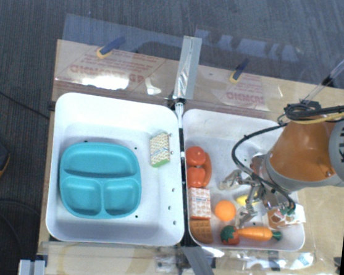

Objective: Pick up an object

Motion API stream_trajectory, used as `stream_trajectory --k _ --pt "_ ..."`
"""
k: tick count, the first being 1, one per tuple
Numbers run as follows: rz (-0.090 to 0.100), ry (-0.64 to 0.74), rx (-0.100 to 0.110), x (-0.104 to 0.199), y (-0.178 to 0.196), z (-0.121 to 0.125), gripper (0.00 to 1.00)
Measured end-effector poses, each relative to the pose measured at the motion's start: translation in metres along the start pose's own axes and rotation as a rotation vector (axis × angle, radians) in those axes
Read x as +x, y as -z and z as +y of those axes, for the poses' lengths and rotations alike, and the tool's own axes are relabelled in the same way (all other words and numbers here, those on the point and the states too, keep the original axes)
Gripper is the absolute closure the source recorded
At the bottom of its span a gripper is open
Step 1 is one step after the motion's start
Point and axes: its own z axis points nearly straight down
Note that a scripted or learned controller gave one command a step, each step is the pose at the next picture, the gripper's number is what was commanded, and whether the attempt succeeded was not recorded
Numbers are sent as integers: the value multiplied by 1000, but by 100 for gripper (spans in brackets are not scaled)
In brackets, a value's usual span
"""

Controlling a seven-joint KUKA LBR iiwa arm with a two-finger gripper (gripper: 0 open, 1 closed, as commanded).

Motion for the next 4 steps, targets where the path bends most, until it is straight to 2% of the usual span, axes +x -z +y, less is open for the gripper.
stream_trajectory --k 1,2,3,4 --pt "-3 64 1 -8 1 50 0" --pt "-4 64 6 -10 11 49 100" --pt "12 -153 -7 -49 151 118 100" --pt "15 -217 -7 -140 91 139 100"
